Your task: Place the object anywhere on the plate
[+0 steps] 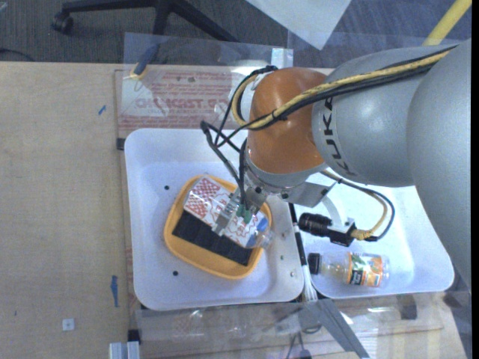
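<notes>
A flat packet (pixel 217 217), patterned red and white at one end and black at the other, lies on an orange plate (pixel 179 247) in the left white bin (pixel 150 200). The gripper (pixel 238 214) sits directly over the packet's patterned end, low and close; whether it is open or closed, or gripping anything, cannot be told. The grey arm (pixel 389 111) with its orange band reaches in from the right. In the right bin (pixel 426 268), a small bottle (pixel 352 268) lies on its side. Both bins rest on a wooden worktop (pixel 52 200).
</notes>
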Available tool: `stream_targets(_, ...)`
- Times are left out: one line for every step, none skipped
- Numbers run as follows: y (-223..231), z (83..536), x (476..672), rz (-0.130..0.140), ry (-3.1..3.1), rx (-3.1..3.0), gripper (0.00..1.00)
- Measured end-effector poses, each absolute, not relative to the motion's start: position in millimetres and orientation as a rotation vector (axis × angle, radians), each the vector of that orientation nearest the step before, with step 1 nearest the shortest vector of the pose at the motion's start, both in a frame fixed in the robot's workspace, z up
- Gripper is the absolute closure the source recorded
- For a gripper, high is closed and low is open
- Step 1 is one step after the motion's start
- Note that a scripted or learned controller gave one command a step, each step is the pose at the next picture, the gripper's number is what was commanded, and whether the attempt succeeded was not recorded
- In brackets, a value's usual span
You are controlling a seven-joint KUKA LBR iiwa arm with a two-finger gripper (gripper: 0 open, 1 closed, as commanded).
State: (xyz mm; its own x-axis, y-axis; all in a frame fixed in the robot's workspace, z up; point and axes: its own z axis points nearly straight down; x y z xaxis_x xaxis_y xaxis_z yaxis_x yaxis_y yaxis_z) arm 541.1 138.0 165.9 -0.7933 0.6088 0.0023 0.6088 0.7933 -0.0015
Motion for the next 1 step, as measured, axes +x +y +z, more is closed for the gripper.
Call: stream_targets(137.3, 166.5, 541.6, 0.0, -2.973, -1.011, 0.0)
